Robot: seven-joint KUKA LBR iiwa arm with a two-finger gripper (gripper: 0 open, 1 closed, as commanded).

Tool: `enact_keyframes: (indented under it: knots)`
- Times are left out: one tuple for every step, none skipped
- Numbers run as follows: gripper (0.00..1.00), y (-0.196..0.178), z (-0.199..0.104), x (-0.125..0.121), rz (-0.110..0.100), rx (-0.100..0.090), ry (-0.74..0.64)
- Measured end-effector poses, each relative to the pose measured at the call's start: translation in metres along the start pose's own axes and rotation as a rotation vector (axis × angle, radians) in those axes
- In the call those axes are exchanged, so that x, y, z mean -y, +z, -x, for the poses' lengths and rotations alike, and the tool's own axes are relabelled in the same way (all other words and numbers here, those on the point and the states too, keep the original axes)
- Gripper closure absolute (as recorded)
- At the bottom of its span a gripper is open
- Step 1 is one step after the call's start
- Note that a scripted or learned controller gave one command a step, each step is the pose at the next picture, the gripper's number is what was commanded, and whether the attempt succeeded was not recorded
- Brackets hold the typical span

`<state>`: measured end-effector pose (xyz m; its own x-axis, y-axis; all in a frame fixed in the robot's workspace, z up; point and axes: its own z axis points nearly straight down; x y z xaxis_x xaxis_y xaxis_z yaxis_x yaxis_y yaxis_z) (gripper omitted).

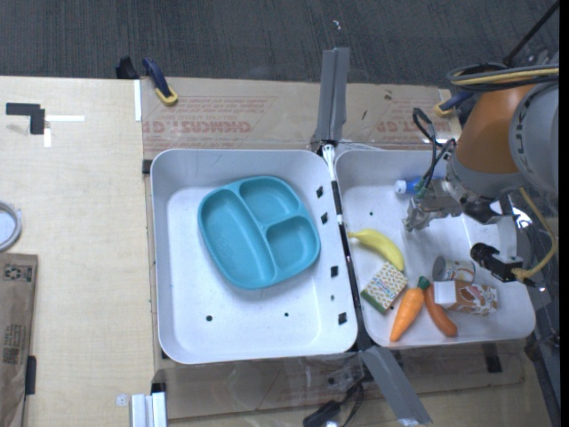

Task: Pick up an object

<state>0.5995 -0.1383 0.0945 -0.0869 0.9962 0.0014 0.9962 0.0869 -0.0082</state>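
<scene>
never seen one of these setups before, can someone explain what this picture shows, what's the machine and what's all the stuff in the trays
It is one picture from a camera fixed above a workbench, looking down at a slant. The grey machine with the orange band is a robot arm reaching in from the right; its job is to pick up an object. Its tool hangs over the right bin, above bare floor, with nothing visibly in it. Two shallow white bins sit side by side. The left bin holds a blue divided plate. The right one holds a banana, two carrots, a small patterned box and a few small packages.
</scene>
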Motion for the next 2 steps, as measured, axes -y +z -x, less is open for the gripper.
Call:
enact_keyframes:
  knots:
    - [0.0, 0.0, 0.0, 0.0, 0.0, 0.0, 0.0]
    - [0.0, 0.006, -0.033, 0.026, 0.003, 0.001, -0.018]
